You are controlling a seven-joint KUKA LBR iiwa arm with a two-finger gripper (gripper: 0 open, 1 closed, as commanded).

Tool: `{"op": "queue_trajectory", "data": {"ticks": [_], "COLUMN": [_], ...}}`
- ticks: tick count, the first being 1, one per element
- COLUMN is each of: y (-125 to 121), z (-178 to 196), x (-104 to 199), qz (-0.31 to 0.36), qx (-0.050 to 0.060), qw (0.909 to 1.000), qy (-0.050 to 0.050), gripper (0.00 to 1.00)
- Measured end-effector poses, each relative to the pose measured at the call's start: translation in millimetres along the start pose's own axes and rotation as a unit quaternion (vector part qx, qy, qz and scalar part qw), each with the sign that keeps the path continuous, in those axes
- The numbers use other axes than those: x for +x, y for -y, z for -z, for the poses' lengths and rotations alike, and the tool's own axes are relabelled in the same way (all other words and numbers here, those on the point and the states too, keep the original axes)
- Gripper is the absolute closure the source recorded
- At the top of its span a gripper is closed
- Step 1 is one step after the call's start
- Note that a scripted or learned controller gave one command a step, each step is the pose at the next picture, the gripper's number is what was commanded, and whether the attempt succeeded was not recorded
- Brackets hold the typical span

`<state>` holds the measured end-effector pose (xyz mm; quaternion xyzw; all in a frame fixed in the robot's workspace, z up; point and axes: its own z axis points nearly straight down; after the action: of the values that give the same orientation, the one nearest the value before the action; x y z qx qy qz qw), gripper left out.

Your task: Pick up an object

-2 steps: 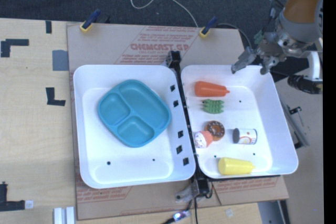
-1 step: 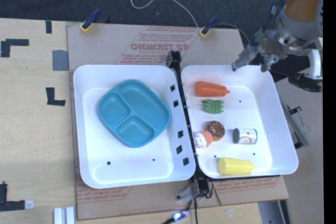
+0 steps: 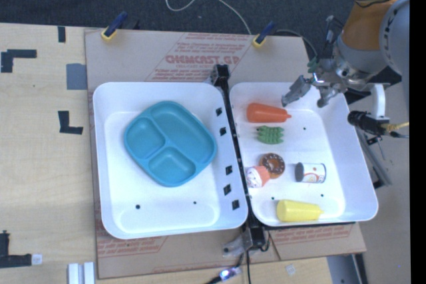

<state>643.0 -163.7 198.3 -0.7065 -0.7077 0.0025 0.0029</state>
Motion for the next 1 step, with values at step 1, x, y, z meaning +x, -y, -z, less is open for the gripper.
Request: {"op": "queue_trajectory", "data": {"ticks": [1], "y": [-1.2], "z": [-60.8], "x": [9.7], "qz": [0.0], "qx": [0.0], "qw": [1.0], "qy": [0.0], "gripper": [0.0]}}
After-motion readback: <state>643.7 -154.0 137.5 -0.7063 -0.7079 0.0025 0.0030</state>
